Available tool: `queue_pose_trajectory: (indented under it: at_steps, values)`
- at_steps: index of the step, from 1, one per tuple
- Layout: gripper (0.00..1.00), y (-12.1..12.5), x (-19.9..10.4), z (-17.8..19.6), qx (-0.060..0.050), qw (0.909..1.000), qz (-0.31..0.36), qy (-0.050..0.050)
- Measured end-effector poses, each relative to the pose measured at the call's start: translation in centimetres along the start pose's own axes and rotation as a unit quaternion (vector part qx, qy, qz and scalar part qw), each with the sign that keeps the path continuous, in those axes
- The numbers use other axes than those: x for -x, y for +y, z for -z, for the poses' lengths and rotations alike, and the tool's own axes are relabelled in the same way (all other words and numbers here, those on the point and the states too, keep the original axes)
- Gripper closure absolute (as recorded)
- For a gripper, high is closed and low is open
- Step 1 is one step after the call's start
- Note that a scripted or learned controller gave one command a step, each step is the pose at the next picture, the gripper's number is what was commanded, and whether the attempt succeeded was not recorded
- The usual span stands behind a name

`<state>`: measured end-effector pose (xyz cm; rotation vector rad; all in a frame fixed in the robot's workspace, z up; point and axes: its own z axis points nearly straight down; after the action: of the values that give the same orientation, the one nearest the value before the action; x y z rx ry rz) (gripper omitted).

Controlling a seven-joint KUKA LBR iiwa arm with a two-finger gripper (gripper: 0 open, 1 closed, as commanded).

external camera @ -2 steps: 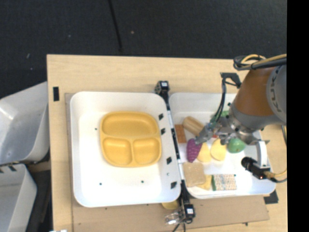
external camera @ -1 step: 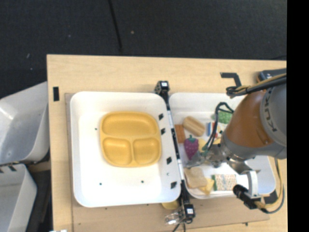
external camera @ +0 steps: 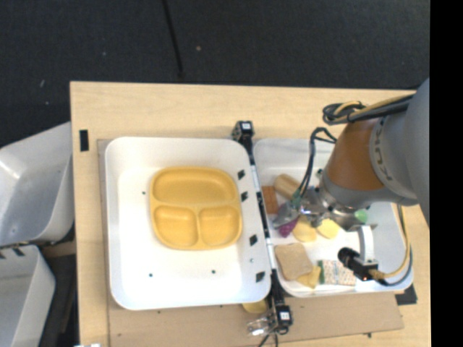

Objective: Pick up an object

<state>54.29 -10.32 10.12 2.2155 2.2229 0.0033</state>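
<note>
The right bin (external camera: 400,226) holds several small items. Among them are a tan cylinder (external camera: 285,184), a brown block (external camera: 269,197), a purple piece (external camera: 288,228), two yellow pieces (external camera: 304,233) (external camera: 329,228) and a slice of toast (external camera: 292,260). A speckled white packet (external camera: 336,273) lies at the bin's front. My gripper (external camera: 294,212) is low over the left part of this bin, just above the purple piece and beside the brown block. The arm's grey and orange wrist (external camera: 354,161) hides what lies behind it.
The left bin (external camera: 130,266) carries a yellow divided plate (external camera: 195,207) in its middle. A row of black clips (external camera: 253,194) runs along the rim between the two bins. A small green item (external camera: 361,214) peeks out under the wrist.
</note>
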Motion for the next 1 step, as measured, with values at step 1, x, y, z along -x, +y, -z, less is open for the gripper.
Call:
queue_pose_trajectory:
  at_steps: [1]
  values:
    - [0.0, -1.08, -1.32, 4.42, -0.004, 1.0, -0.002, 0.0]
